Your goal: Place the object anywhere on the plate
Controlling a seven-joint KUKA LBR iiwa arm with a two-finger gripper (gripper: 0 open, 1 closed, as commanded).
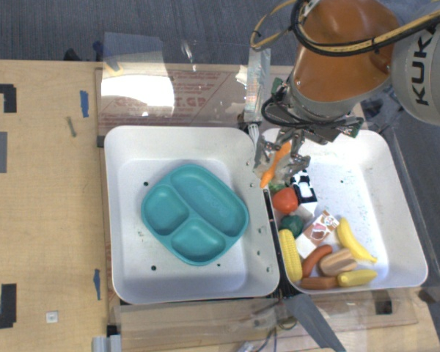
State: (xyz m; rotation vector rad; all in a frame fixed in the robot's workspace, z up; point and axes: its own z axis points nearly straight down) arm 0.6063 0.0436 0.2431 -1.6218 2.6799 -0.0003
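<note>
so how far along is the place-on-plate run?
Done: the gripper has a carrot between its fingers, lifted over the seam between the two bins. In hand: carrying it. Left: the teal plate in the left bin has no food on it; carrot must cross over and be released.

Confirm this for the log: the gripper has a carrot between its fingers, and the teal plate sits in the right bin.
One thing is wrong: the teal plate sits in the left bin, not the right one. The camera view shows it there, while the gripper does have the carrot between its fingers, over the inner edge of the right bin.
</note>
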